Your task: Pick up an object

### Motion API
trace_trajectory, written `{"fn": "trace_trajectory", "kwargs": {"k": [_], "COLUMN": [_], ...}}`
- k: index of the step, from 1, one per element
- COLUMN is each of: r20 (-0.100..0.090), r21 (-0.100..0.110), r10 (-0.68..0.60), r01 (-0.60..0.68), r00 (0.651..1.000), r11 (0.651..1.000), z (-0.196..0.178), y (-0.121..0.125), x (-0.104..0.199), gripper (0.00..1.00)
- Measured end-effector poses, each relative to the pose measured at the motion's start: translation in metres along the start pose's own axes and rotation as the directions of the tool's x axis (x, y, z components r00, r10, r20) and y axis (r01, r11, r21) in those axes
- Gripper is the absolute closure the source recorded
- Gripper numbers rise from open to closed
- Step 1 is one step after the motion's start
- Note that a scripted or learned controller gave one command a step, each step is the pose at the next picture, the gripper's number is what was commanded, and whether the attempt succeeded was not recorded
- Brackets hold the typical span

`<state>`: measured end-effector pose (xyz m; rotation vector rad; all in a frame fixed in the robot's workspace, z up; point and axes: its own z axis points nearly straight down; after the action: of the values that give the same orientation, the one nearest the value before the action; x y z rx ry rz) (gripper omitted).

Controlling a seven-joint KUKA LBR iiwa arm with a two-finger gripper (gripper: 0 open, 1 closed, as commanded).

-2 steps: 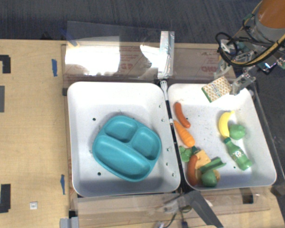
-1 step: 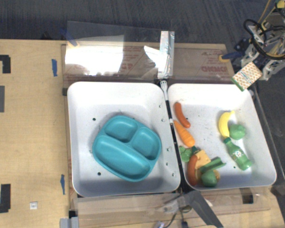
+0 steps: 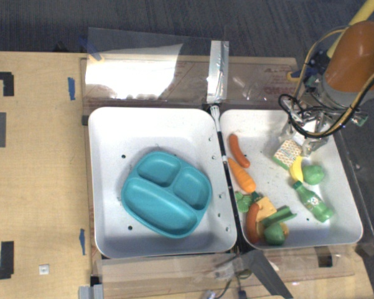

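Wooden counter [image 3: 31,185] carrying two shallow white bins side by side. Left bin [image 3: 106,136] holds a teal divided plate [image 3: 167,194]. Right bin [image 3: 345,220] holds toy food: a red sausage [image 3: 238,150], a carrot [image 3: 242,175], a green bottle [image 3: 313,203], a yellow-and-green piece [image 3: 305,172], a patterned packet [image 3: 288,152] and a heap of green and red pieces [image 3: 266,220] near the front edge. The arm [image 3: 351,58] reaches in from the right; its end effector [image 3: 306,143] hangs over the bin's far right part, just beside the packet. Whether its fingers are spread or pressed together cannot be told.
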<state>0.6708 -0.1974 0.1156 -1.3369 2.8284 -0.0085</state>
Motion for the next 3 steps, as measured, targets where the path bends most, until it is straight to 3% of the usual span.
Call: {"fn": "trace_trajectory", "kwargs": {"k": [1,2,3], "r20": [-0.001,-0.001,-0.002], "r21": [-0.004,-0.005,-0.003], "r10": [0.0,-0.059,0.023], "r01": [0.0,0.059,-0.023], "r00": [1.0,0.998,1.0], "r11": [1.0,0.998,1.0], "z": [0.003,0.026,0.025], "y": [0.001,0.089,0.092], "x": [0.0,0.005,0.034], "gripper": [0.0,0.0,0.0]}}
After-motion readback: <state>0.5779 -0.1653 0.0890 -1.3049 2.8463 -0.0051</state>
